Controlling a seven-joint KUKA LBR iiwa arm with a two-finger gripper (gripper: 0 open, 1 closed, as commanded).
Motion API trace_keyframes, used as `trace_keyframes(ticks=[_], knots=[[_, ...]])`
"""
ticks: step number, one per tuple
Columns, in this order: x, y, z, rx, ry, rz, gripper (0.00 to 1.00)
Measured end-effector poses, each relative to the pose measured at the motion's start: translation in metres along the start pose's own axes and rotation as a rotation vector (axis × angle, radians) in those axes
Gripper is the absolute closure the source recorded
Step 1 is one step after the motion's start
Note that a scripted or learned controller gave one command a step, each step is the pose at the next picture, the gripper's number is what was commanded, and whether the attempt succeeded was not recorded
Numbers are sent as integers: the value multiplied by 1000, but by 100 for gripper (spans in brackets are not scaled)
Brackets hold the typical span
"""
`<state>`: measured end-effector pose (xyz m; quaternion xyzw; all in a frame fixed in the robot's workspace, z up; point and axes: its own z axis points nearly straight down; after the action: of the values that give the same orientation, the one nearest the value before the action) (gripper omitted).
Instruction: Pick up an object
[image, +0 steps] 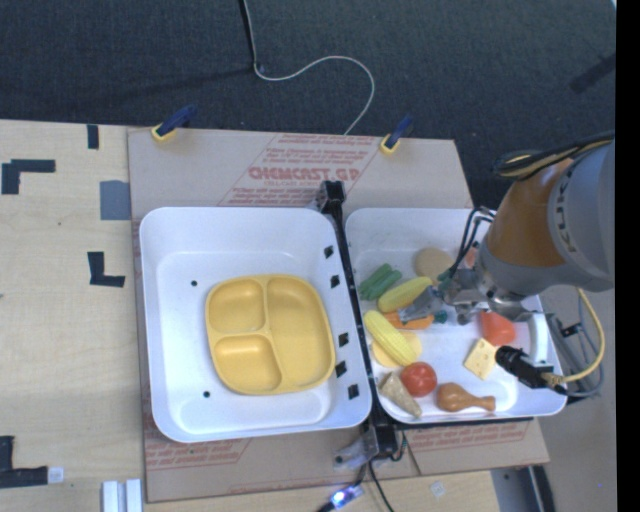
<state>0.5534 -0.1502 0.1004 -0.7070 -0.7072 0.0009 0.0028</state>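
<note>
A grey arm with an orange band (520, 215) is seen reaching in from three o'clock over the right bin (400, 225), and its gripper (447, 303) is lowered among toy food near the middle of that bin; whether the gripper is released, clenched or grasping anything cannot be told, since its tip is lost in clutter. At the gripper's nine o'clock a yellow corn cob (405, 293) is laid just beside a green pepper-like piece (379, 280), with a small orange piece (417, 321) just below. A second yellow corn piece (392, 338) is found at seven o'clock, a tan round item (433, 262) at eleven o'clock, and a red-orange piece (497, 327) at four o'clock, close to the wrist. Along the bin's six o'clock edge a red tomato (419, 378), a cheese wedge (481, 358), a brown drumstick (464, 400) and a pale wedge-shaped piece (399, 396) are crowded. Open floor is left only toward the bin's twelve o'clock wall. In the left bin (170, 240) a yellow divided plate (268, 333) is set centrally, with bare white margin all around it.
</note>
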Motion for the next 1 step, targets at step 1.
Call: trace_keyframes(ticks=[1], knots=[[3, 6, 9, -17, 3, -2, 0]])
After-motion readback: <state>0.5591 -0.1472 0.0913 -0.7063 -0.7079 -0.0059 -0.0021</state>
